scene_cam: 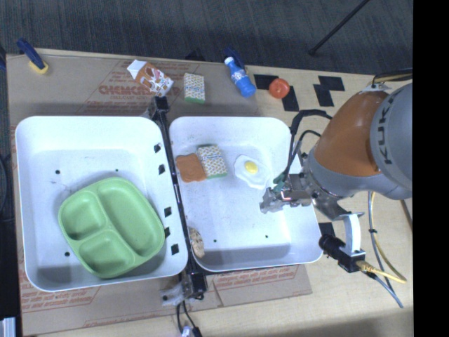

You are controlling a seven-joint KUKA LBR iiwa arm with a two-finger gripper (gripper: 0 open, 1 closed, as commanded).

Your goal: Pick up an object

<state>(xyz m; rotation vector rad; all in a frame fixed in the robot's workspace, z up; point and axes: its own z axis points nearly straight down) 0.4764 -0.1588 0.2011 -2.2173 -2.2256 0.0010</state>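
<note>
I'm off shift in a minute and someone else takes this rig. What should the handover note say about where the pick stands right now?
Gripper: low at the right bin's right side, nothing visibly held.
Right bin holds: fried egg toy just left of and above the gripper, sandwich-like block, brown piece touching it, small item at the lower left corner.
Left bin: green divided plate.
Done: nothing picked yet.
Left: grasp an object, likely the egg as the nearest, and lift.
</note>
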